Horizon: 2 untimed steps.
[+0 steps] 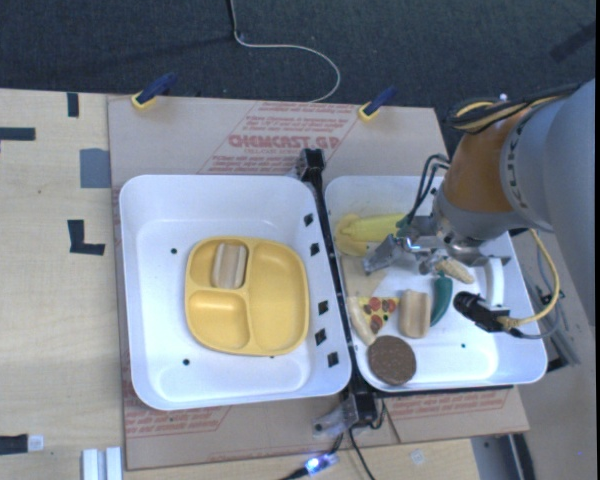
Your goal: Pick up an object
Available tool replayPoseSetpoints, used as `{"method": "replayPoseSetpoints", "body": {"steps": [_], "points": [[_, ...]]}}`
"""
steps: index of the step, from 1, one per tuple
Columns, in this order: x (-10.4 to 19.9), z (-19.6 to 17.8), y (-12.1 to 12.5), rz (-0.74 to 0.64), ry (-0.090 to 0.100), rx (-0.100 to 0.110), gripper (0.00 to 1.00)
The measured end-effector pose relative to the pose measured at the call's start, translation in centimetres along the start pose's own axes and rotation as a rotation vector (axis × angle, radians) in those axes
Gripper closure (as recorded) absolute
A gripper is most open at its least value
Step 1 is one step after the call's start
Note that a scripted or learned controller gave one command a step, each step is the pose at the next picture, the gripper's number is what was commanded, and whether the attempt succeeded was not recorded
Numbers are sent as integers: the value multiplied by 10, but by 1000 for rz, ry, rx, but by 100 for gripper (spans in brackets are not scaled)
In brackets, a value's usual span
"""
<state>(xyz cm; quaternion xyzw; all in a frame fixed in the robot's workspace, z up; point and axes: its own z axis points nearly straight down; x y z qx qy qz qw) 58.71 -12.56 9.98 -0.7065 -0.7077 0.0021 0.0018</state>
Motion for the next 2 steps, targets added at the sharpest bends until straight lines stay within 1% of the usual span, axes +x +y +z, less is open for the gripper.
{"method": "replayPoseSetpoints", "body": {"steps": [1, 2], "points": [[0, 12, 2, 0, 0, -6, 0], [3, -1, 5, -2, 5, -15, 100]]}}
